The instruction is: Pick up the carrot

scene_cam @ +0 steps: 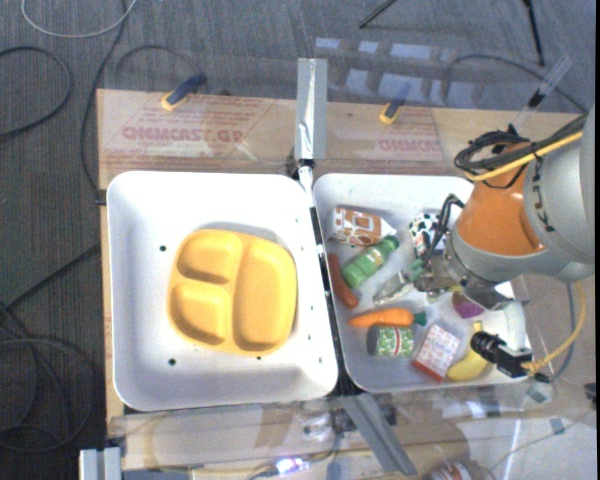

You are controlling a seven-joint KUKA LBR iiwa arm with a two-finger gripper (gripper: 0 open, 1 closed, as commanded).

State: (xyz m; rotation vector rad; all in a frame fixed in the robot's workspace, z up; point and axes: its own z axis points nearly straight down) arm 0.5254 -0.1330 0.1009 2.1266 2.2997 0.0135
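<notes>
The carrot point(382, 318), orange with a green stub at its right end, lies flat in the right bin point(360, 373) near the middle of its front half. My gripper point(404, 285) hangs just above and slightly right of the carrot, close to it, below the grey wrist and orange band point(490, 226). Nothing is visibly held.
Around the carrot lie a green bottle point(368, 261), a red stick-like item point(341, 281), a brown-and-white carton point(357, 225), a green can point(391, 342), a red-and-white box point(438, 351) and a banana point(468, 368). A yellow divided tray point(235, 288) sits in the left bin point(140, 368).
</notes>
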